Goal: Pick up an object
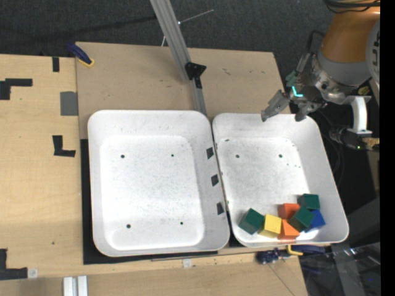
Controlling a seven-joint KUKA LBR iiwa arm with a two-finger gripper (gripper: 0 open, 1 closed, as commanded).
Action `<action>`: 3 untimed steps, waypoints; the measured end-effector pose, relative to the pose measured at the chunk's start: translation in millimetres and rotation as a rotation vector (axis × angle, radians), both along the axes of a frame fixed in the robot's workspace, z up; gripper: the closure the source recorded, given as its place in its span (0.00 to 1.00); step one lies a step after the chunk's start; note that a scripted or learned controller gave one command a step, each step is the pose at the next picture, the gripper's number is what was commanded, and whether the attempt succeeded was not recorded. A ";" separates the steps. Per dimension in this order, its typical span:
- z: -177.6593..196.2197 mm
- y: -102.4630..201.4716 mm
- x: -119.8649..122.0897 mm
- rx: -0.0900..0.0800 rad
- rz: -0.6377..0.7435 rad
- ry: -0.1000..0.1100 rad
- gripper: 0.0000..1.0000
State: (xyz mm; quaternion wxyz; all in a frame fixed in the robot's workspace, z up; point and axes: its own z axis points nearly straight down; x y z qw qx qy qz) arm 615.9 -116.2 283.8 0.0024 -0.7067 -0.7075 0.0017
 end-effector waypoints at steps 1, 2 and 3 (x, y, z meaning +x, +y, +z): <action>3.0 0.0 0.7 -0.001 0.001 -0.005 0.00; -41.2 4.3 -1.4 -0.002 0.000 -0.001 0.00; -98.7 3.4 -12.5 -0.001 -0.001 0.002 0.00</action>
